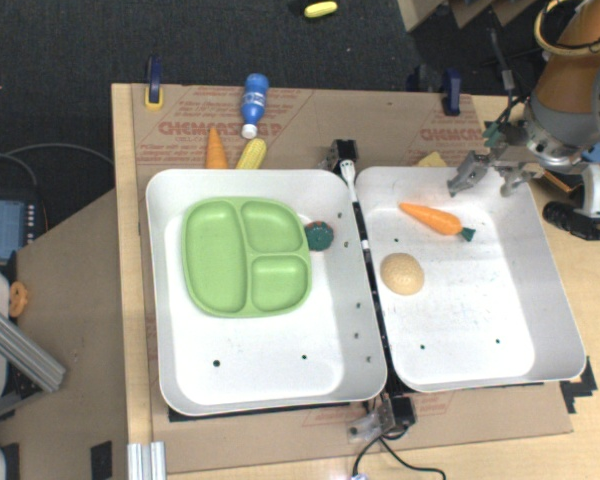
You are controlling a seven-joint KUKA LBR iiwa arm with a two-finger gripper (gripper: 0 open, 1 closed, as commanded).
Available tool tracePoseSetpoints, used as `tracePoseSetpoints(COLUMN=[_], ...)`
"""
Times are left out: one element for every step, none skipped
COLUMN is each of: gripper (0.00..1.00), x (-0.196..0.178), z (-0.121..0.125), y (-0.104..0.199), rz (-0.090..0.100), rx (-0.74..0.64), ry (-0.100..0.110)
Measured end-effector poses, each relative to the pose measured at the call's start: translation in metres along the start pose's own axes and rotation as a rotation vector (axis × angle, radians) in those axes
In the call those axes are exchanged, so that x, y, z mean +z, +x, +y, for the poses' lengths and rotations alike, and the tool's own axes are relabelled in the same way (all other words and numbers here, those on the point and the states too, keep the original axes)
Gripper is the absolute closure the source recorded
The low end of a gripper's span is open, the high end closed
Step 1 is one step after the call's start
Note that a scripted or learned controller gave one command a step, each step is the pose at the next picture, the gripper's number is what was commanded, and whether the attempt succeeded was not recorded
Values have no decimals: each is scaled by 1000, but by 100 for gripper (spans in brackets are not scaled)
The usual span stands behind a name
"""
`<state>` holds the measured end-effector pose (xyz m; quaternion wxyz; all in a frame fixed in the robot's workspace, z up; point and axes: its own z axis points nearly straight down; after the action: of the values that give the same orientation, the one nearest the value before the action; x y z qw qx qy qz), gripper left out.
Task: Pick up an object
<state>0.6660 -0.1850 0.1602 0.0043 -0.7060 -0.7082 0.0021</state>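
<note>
An orange carrot (pixel 432 218) with a green tip lies in the right bin (pixel 520 348), near its back. A beige round lump (pixel 402 273) rests in front of it, close to the bin's left wall. My gripper (pixel 487 178) hangs over the back edge of the right bin, up and to the right of the carrot. Its fingers (pixel 464 177) stand apart, open, with nothing between them. In the left bin (pixel 260 373) sits a green divided plate (pixel 245 256), with a small teal object (pixel 320 235) at its right side.
Behind the left bin, on the cardboard, lie a blue and white bottle (pixel 253 103), a small orange piece (pixel 215 150) and a yellow piece (pixel 251 153). A black clip (pixel 344 153) sits where the bins meet. The front halves of both bins are bare.
</note>
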Motion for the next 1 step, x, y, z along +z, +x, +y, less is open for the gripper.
tracePoseSetpoints(gripper=[0], x=[81], z=[0], y=[-5], rz=[-1], rx=[2], ry=[-2])
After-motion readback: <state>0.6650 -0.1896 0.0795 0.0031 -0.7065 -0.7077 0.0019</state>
